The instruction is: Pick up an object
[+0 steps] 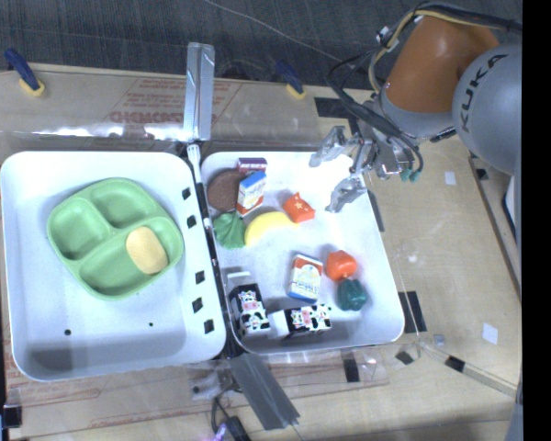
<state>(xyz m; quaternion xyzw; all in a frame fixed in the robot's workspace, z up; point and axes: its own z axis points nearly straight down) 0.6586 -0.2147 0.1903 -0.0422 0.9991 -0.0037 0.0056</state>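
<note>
Pale wood bench (441, 274) carries two shallow white bins side by side, and beyond it lies dark ribbed flooring. Over the far right corner of the right bin (386, 288) hangs my claw (338, 171), its two metal fingers spread apart with nothing between them, one fingertip (323, 152) near the bin's far rim and the other lower, over bare white floor. Nearest to it, just toward the left, lies a small orange-red block (298, 209), apart from my fingers. Beside that sit a yellow lemon-shaped piece (264, 227), a green leafy piece (228, 229), a brown round disc (224, 189) and a small white carton with orange and blue print (251, 192), with a dark little box (252, 164) at the far rim. Toward the near side I see a blue and white carton (304, 277), an orange ball-like piece (341, 265) touching a dark green piece (352, 294), and two black-and-white cow-patterned boxes (250, 310) along the near wall. In the left bin (37, 329) rests a green divided plate (92, 223) with a yellow oval piece (148, 249) lying in its near right compartment. My grey arm with its orange band (432, 62) reaches in from the right.
</note>
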